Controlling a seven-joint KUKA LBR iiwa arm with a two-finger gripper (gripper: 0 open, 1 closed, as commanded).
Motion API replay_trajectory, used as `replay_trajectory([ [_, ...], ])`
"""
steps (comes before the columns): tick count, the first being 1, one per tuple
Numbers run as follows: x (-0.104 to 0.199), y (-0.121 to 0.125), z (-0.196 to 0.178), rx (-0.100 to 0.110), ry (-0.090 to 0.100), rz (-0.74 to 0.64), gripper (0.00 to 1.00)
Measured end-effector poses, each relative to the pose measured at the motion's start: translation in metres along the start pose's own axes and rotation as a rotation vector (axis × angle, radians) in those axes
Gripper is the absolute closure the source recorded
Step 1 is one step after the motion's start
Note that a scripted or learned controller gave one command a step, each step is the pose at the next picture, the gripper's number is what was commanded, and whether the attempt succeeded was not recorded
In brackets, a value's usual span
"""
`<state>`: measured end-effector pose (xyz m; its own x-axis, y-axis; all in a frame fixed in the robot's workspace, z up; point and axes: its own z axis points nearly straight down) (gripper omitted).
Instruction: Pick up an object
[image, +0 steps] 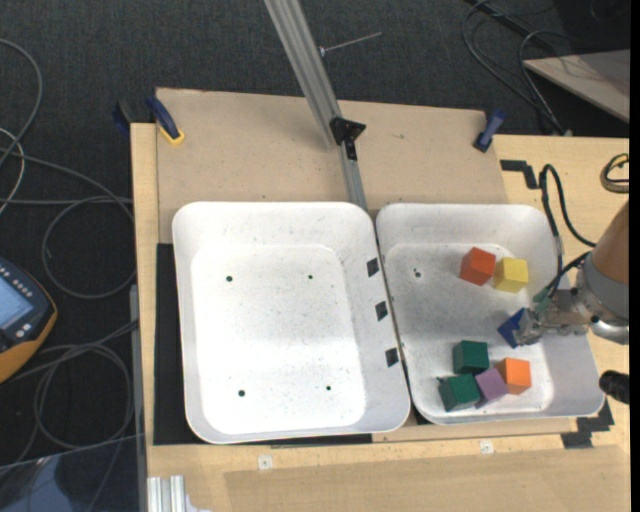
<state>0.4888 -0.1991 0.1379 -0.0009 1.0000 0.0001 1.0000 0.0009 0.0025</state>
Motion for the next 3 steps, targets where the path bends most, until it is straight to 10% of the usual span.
replay_trajectory([
  [2, 0.000, 0.002, -0.089, -0.005, -0.003, -0.001, 1.00],
  [3, 0.055, 0.010, -0.081, 0.002, 0.003, -0.006, 1.00],
])
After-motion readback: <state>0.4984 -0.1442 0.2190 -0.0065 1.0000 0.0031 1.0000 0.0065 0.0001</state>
